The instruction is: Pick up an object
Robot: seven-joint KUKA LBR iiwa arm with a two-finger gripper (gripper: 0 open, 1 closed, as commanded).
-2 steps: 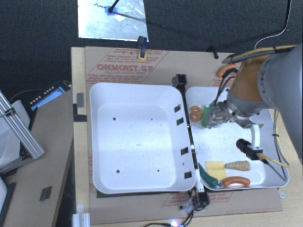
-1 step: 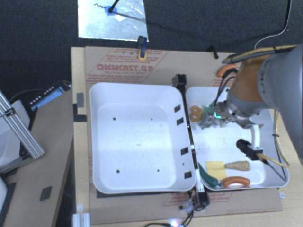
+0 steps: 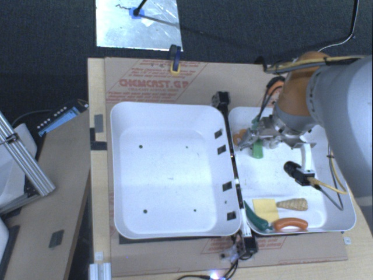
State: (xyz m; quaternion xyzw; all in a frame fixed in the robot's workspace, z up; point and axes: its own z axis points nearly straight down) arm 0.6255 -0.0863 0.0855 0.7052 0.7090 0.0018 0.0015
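My gripper (image 3: 257, 137) hangs over the upper left part of the right bin (image 3: 341, 214). A small green object (image 3: 257, 151) sits directly under the gripper tip, touching or nearly touching it; I cannot tell whether it is held. Just left of the gripper, by the bin's wall, lies a small orange piece (image 3: 239, 136). Along the near edge of the same bin lie a yellow block (image 3: 264, 207), a tan ridged cone (image 3: 292, 203), an orange-red ring (image 3: 290, 224) and a dark green piece (image 3: 253, 214).
The left bin (image 3: 125, 174) stands beside the right one, with a black-clipped divider (image 3: 228, 156) between them. The grey arm (image 3: 344, 98) covers the right bin's far right side. A foil sheet (image 3: 138, 16) lies beyond the bench.
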